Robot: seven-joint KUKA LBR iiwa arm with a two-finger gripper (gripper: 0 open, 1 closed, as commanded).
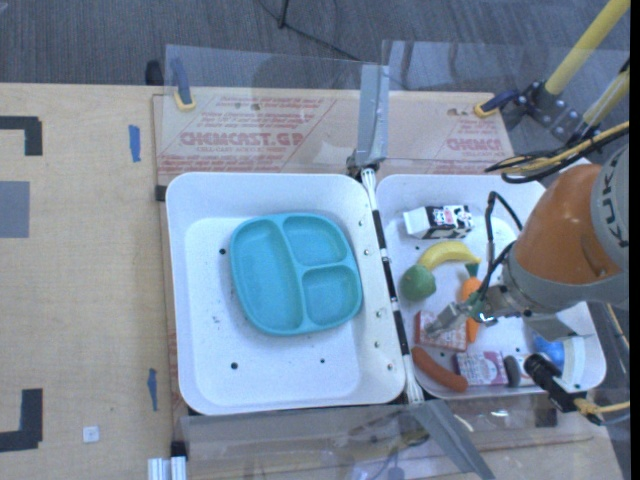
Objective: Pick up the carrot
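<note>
carrot [469, 290]: small orange piece in right bin [580, 378], just right of green ball [418, 283], below banana [449, 256].
pincer [468, 316]: low over right bin, just below carrot; spread or pressed cannot be told.
step: fingers to be centred on carrot, banana and green ball to be cleared.
arm [565, 248]: reached in from right, wrist angled down-left.

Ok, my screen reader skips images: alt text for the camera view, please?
A grey and orange arm's gripper hovers beside a carrot in the right bin, among a banana, green ball and sausage. A teal divided plate sits in the left bin.
</note>
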